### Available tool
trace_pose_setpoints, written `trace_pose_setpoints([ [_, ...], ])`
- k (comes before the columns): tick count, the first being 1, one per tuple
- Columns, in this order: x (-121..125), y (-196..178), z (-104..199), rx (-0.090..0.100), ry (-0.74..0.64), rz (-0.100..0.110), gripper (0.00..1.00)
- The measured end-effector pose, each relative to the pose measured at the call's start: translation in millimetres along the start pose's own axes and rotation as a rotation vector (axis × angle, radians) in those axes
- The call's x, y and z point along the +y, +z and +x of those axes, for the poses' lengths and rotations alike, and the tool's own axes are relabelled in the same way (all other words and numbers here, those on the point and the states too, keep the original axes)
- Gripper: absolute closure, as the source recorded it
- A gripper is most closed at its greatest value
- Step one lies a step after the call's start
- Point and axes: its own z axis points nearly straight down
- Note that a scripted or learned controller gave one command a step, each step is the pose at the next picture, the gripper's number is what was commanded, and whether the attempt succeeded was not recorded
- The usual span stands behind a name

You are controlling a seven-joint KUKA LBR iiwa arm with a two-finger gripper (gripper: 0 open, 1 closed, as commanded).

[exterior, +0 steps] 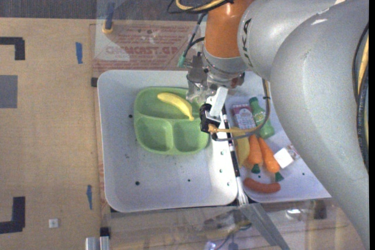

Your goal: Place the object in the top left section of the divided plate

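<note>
two white bins (123, 178) on a brown bench (47, 126) — gripper (196, 95) over the banana (173, 103), state unclear

The right bin (306, 183) holds two carrots (254, 153) side by side, a red sausage (262, 187) just below them, a green bottle (261, 121) and a pink packet (242, 117) above.

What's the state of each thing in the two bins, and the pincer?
green divided plate: upright, in the left bin.
banana: lying in the plate's upper section.
pincer: low over the plate's right edge, beside the banana.
carrots: lying in the right bin.
green bottle: lying on its side there.
</note>
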Motion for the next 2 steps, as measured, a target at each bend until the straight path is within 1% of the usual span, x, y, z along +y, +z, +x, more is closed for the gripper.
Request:
trace_pose_setpoints([
  [1, -0.1, 0.0, 0.2, 0.0, 0.0, 0.0, 0.0],
  [2, 10.8, -19.8, -61.0, 0.001, -0.015, -0.003, 0.0],
])
